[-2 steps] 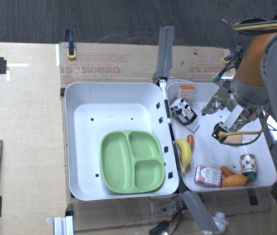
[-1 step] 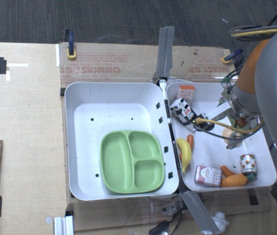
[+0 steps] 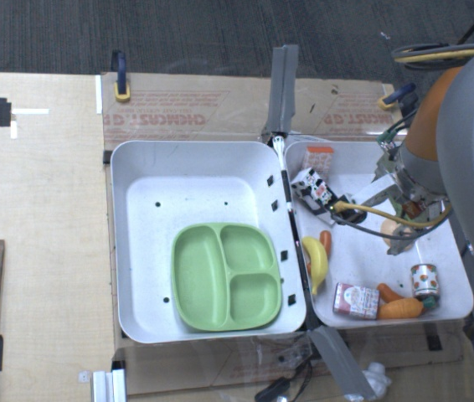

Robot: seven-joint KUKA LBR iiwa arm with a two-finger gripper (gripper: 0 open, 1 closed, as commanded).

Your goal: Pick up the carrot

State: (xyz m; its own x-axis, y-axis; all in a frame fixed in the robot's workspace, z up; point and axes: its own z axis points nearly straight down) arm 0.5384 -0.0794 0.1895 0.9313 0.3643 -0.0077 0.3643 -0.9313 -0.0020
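The carrot (image 3: 402, 309) is orange and lies on its side in the right bin (image 3: 363, 262), near the front right corner. It rests between a pink carton (image 3: 356, 300) and a small tin can (image 3: 424, 280). My gripper (image 3: 404, 224) hangs over the right side of the same bin, behind the can and well apart from the carrot. A small pale object (image 3: 390, 225) shows just beside the gripper; its nature is unclear.
A green divided plate (image 3: 227, 275) lies in the left bin (image 3: 136, 224). The right bin also holds a banana (image 3: 316, 262), a small red piece (image 3: 327, 241), a black-and-white packet (image 3: 312, 187) and an orange-topped box (image 3: 319, 154). The arm covers the bin's right rim.
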